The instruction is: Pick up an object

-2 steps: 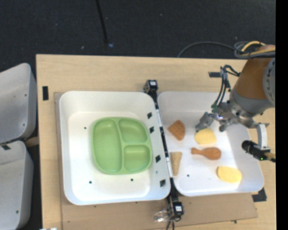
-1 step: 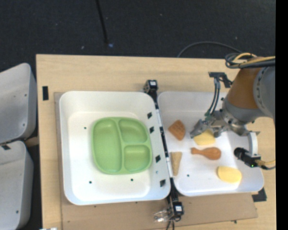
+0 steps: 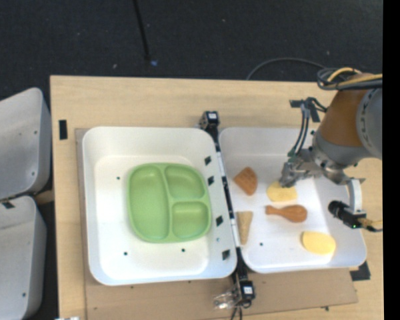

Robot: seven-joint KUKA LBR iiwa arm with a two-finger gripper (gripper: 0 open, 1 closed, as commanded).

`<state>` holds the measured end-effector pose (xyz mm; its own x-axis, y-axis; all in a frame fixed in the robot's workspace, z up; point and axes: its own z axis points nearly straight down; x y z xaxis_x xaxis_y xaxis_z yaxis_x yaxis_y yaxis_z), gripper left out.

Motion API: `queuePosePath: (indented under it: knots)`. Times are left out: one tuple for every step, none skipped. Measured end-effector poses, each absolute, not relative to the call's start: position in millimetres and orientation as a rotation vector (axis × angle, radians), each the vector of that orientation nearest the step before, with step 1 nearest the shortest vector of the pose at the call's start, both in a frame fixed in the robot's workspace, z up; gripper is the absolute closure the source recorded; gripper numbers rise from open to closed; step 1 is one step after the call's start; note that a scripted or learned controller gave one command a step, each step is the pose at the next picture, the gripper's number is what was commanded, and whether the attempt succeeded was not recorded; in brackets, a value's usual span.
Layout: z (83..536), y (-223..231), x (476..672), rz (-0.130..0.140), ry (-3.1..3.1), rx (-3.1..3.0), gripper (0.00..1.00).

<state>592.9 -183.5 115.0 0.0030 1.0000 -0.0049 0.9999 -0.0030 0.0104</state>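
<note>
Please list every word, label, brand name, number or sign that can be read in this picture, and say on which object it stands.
None: no text can be read on anything in this view.
The green plastic divided tray in the left white bin is plain.
The pale yellow food piece below the gripper, and the other toy food pieces, carry no marks.
The small black clips on the bins are too small to tell.

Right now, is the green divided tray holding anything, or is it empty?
Empty. The green tray lies flat in the left bin with its three compartments bare. The food pieces, such as the drumstick, all lie in the right bin.
</note>
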Motion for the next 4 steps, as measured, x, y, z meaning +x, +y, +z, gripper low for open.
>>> queuePosePath:
  knots:
    - [159.6, -186.0, 598.9, 0.004, 2.22, 2.216, 1.0]
    - [215.0, -177.7, 596.3, 0.004, 2.221, 2.214, 1.0]
    - [277.3, -184.6, 592.2, 0.005, 2.221, 2.212, 1.0]
    - [280.2, -185.5, 592.9, 0.0, 2.227, 2.212, 1.0]
